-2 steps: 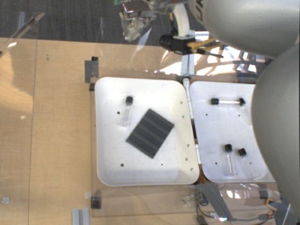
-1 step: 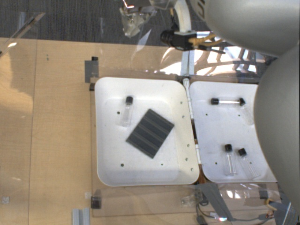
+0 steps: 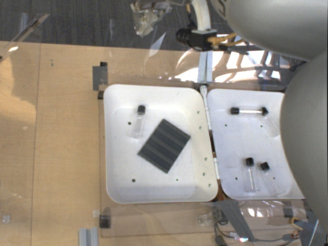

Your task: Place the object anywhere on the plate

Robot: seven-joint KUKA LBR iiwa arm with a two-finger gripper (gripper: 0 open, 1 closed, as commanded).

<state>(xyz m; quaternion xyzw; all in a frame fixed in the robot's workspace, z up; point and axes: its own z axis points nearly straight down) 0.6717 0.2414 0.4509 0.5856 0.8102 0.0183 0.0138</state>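
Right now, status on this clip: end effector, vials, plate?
End effector raised beyond the bins, nothing seen between its fingers. One vial beside dark plate, left bin. Three vials in right bin.

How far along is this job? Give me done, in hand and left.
Done: nothing that shows; the dark plate in the left bin carries no vial. One vial lies beside the plate, apart from it; three more lie in the right bin.
In hand: nothing visible; the arm hangs above the bench.
Left: grasp a vial, then set it on the plate.
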